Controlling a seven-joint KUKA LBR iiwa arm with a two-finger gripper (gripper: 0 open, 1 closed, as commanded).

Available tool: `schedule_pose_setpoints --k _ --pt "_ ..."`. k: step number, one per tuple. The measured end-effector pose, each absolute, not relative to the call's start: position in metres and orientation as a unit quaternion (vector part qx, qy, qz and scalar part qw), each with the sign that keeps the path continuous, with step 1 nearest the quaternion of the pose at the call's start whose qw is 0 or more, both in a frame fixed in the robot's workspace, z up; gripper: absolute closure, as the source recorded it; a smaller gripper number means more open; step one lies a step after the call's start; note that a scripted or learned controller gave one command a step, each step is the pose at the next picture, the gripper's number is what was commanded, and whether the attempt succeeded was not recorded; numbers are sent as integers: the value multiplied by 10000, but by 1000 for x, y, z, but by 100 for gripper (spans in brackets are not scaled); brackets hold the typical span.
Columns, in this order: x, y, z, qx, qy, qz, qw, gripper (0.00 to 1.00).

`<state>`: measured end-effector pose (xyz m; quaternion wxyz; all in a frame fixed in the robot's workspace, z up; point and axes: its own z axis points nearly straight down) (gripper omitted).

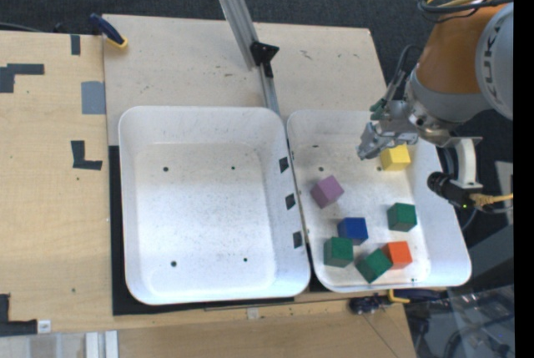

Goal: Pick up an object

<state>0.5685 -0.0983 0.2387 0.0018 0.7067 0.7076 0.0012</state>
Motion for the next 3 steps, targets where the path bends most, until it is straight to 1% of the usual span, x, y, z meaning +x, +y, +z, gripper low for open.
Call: schedule_pose_setpoints --k 1,2,3 --pt "581 -43 246 7047 7095 7 -6 100" --pt "589 7 230 7050 7092 -9 -14 100" --pt "596 60 241 7046 7096 5 -8 100"
